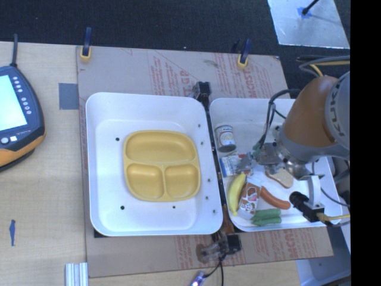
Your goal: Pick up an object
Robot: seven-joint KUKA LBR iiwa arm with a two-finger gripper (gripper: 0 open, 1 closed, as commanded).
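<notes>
Camera view: the grey-and-orange arm [312, 121] reaches over the right bin [250, 107], its tool [280, 162] low among the clutter there; whether the tool is open or closed cannot be told. In that bin lie a small can [225, 137] near the dividing wall, a banana [236, 190], a red sausage [275, 199], a green piece [265, 218] and a slice of toast [280, 177] just beside the tool. The left bin [101, 159] holds a yellow divided tray [161, 164] on the worktop [47, 219].
</notes>
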